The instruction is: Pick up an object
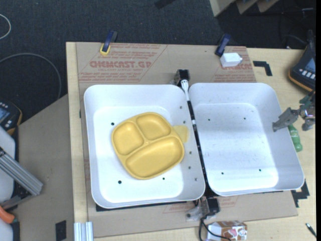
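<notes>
My gripper [293, 118] hangs at the right bin's [241, 185] right rim, its grasp state beyond telling, so I judge the approach barely begun: next I must cross to the yellow divided plate [146, 144] lying in the left bin [100, 185].

"CHEMCAST GP" on brown board [125, 59]

I'm working in what looks like a robotics lab: a brown board bench [150, 59] printed with a supplier's name carries two white bins [93, 102] clamped side by side, over dark carpet [50, 14]. Loose cables [10, 59] trail at the bench's far-left corner (metal rig hardware [20, 172] sits off its left edge).
</notes>
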`<action>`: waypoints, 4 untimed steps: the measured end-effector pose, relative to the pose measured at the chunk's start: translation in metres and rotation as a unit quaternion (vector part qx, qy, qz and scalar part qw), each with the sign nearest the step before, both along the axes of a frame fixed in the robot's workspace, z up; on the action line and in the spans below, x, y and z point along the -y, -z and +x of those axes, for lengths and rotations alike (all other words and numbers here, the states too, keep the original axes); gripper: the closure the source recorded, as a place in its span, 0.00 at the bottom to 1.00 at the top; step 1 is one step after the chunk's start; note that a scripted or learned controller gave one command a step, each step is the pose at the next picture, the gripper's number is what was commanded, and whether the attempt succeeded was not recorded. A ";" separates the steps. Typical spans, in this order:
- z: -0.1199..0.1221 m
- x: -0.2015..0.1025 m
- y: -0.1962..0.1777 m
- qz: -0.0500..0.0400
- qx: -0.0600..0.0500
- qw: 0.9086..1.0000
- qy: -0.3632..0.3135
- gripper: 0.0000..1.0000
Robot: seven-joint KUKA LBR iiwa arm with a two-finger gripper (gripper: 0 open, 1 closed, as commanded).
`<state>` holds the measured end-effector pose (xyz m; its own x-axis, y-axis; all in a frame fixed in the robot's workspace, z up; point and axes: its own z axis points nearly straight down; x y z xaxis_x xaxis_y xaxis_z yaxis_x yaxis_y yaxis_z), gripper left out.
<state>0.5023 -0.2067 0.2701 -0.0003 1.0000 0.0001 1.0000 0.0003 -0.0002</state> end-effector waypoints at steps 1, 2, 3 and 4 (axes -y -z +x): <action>-0.022 -0.044 -0.111 -0.001 0.007 1.000 -0.003 0.00; -0.022 -0.077 -0.276 -0.003 0.011 1.000 -0.003 0.00; -0.022 -0.075 -0.277 -0.002 0.004 1.000 -0.001 1.00; -0.024 -0.077 -0.142 0.001 -0.007 1.000 0.001 1.00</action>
